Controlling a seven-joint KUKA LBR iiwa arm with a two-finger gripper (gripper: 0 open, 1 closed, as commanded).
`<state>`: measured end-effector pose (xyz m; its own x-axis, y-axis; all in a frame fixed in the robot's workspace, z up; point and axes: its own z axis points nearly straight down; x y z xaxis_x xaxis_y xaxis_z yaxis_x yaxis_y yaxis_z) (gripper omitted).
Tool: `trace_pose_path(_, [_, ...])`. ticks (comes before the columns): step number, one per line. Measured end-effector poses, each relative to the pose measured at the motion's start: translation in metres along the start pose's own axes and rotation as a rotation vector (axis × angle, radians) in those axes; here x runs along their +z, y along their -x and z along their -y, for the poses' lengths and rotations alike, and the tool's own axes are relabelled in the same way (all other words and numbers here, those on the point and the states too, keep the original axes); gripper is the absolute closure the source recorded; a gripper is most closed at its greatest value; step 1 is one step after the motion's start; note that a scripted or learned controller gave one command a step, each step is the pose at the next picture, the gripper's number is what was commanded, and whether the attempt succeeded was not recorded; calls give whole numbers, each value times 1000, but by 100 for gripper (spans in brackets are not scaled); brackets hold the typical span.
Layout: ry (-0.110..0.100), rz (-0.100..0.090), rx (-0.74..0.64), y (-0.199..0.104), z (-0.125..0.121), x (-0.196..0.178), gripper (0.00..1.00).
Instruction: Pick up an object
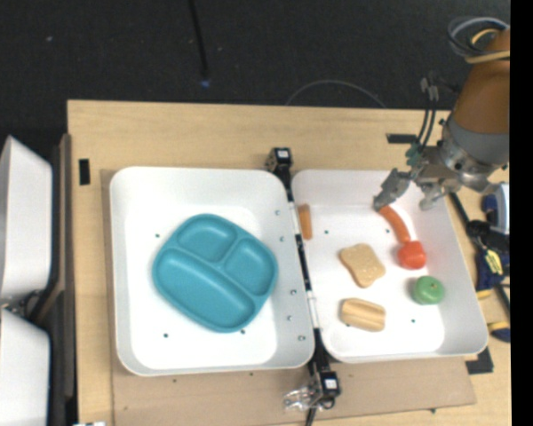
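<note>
Overhead view of the table [89, 122] with two white bins side by side. The gripper [417, 189] hangs over the far part of the right bin [453, 340], its two fingers [389, 189] spread wide apart and holding nothing. An orange carrot [395, 222] lies on the bin floor just under and between the fingers, its upper end beside the left finger; whether they touch it cannot be told. A red tomato [412, 255] sits at the carrot's lower end, touching it or nearly so. A green apple [427, 289] lies near the tomato, toward the viewer. A slice of bread [362, 264] rests near the bin's middle, and a bread roll [362, 314] lies just in front of it. A small orange piece [306, 221] lies against the bin's left wall. The left bin [133, 344] holds a blue divided plate [215, 272]. No readable writing or labels appear on any item.
</note>
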<state>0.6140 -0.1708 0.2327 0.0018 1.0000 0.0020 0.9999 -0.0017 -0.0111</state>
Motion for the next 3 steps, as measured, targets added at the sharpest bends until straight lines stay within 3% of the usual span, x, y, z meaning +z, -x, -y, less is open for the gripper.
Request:
trace_pose_path(1, [13, 2, -2, 0, -3, -8, 0])
trace_pose_path(3, [8, 5, 0, 6, 0, 113, 0])
